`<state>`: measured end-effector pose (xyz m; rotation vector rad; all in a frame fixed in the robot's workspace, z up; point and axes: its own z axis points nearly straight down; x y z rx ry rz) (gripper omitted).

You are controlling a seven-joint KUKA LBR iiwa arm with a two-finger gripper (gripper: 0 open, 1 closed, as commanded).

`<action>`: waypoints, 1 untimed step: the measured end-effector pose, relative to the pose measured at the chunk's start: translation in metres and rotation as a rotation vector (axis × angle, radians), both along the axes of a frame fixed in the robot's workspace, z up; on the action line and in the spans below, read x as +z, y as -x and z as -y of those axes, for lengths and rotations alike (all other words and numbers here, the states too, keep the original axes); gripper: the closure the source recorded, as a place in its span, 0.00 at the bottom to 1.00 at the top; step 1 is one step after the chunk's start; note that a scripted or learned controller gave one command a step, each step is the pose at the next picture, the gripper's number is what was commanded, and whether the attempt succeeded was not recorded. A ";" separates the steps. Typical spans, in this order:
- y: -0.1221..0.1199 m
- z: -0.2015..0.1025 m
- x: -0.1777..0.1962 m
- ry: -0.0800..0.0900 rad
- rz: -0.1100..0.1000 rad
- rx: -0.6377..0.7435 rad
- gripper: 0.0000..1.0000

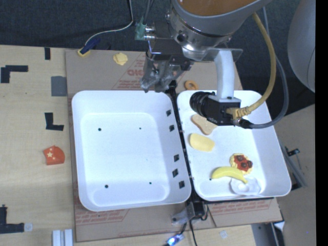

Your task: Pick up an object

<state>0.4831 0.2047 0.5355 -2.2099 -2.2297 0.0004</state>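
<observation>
1. Camera view, progress: I judge the pick not done. My gripper (158,81) hangs at the far rim between the two bins, over the top edge of the left bin (84,137), and I see nothing between its fingers. How wide they stand I cannot tell; they are a dark blur against the cardboard.
2. Camera view, what's left: choose an object, come down on it, close, lift. All of that looks still to do.
3. Camera view, the candidates: all in the right bin (274,152). A tan biscuit-like piece (202,123) lies near the dividing rim, just beside the black camera unit (212,108) on my wrist. A pale yellow chunk (202,143) lies just below it, apart from it. A banana (228,173) lies curved near the front, touching a white lump (247,187); a small pizza-like piece (241,162) sits just above the banana.
4. Camera view, handling guess: the yellow chunk looks rounded and free-standing, probably the easiest grab.
</observation>
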 end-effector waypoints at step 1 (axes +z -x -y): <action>-0.059 0.113 -0.002 0.005 0.002 -0.021 1.00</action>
